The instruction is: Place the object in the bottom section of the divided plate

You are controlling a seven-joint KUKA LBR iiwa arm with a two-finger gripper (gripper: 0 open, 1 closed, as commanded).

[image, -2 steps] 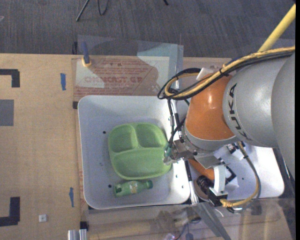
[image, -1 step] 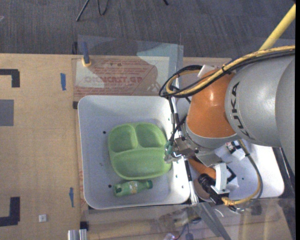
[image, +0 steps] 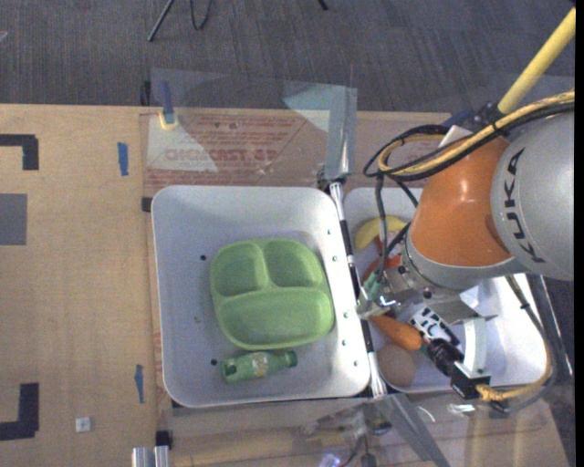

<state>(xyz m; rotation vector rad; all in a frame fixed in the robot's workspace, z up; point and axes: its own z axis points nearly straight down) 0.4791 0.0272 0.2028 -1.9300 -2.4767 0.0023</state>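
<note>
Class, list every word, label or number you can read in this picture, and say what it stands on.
"KUKA": on the grey arm casing, running sideways.
Red print on the clear sheet above the left bin: too faint to read.
Label on the green bottle: too small to read.

Dark grey carpet floor (image: 82, 46) up top, tripod legs (image: 187, 14) poking in. Light wood bench (image: 73, 274) with black corner marks (image: 23, 150), bits of blue tape (image: 122, 157). Clear plastic sheet (image: 246, 128) behind bins.
</note>
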